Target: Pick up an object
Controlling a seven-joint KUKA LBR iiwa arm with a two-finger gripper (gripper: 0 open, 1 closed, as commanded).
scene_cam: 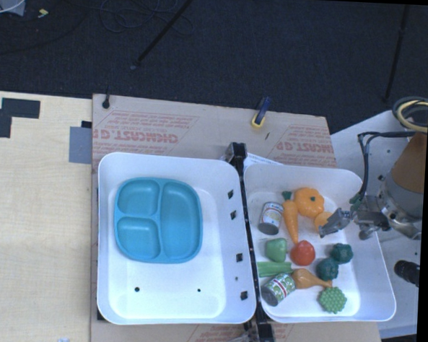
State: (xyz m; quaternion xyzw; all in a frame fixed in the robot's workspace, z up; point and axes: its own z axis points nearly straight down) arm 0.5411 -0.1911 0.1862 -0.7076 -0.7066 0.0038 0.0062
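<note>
1. White bins sit side by side; the left bin (113, 283) carries a blue divided plate (158, 220), the right bin (368, 303) carries all the toy food.
2. My gripper (336, 222) hovers low over the right bin's upper right part, just beside the orange pepper (310, 202). From this slant I cannot tell whether the jaws are apart or together, and I see nothing between them.
3. Likely target, I judge: the pepper, or the carrot (291, 220) just left of it.
4. Risk: pieces are crowded. The red tomato (303, 252), green pepper (276, 248) and dark broccoli (341, 252) lie close by, so a descent slightly off could nudge a neighbour or pinch two at once.
5. Risk: rounded plastic could squirt out of a closing grip.
6. Risk: the two cans (271, 217) may roll if bumped.
7. Risk: the bin wall is near the wrist; a sideways correction could scrape it.
</note>
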